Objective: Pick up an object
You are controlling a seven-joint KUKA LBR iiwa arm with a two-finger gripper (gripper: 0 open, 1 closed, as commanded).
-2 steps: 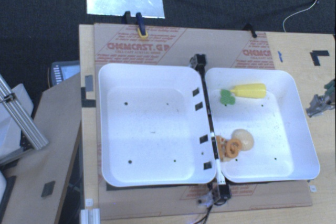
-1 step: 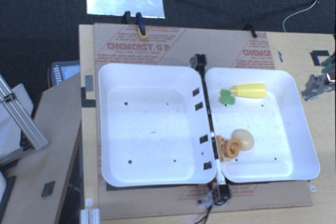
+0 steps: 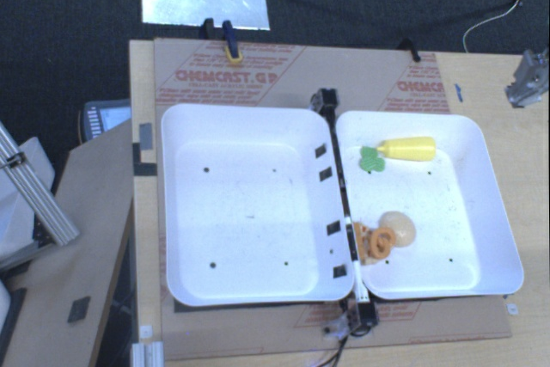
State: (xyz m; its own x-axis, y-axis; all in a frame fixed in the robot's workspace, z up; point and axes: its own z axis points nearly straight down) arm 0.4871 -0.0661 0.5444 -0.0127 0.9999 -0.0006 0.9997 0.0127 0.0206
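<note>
Gripper parked high at the right edge, off beyond the right bin; whether it's spread or closed, I cannot tell. Nearest target looks like the yellow bottle, lying in that bin's far half, long axis left-right, green cap away from the arm. Beige ball and orange ring sit touching, nearer the front.
</note>
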